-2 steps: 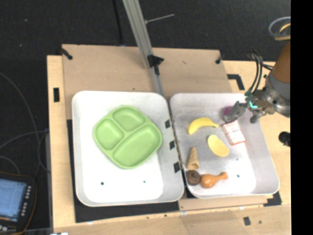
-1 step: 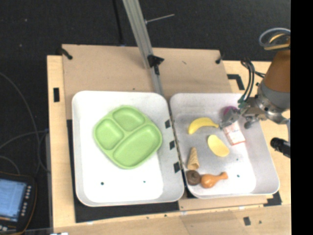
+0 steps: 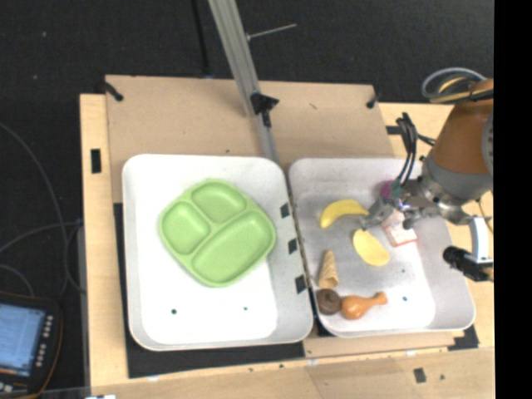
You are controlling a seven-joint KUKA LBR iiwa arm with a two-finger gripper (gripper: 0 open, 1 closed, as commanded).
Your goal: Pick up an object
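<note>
On the left of the bench [image 3: 98, 248], the left bin [image 3: 150, 306] carries one thing, a green tray [image 3: 218, 232]. It lies flat and turned at a slant, with three shallow compartments and rounded corners. It looks like smooth moulded plastic, too broad and low to be an easy grasp.

The right bin [image 3: 440, 306] holds the likely targets, all toy food with a dull plastic sheen. Along its left wall lies a cone [image 3: 328, 268], tan and ribbed, point toward the far side. Just below it sits a donut [image 3: 328, 301], dark brown and round, touching or nearly touching a drumstick [image 3: 362, 305], orange-brown, bulbous at one end and narrowing to a stub on the right. Those three crowd the bin's near left corner, which I judge would hamper fingers coming down around any one of them. Farther in, a banana [image 3: 342, 212] curves yellow, and just right of it lies a chip [image 3: 371, 248], a pale yellow oval, thin and slightly cupped.

The hand [image 3: 397, 214] hangs low over the bin's far middle, just right of the banana and above the chip, near a small white and pink piece [image 3: 402, 235]. Whether it is open or closed I cannot tell, as its parts blur together. Nothing is visibly lifted. The banana and chip lie nearest to it, each with room around.
</note>
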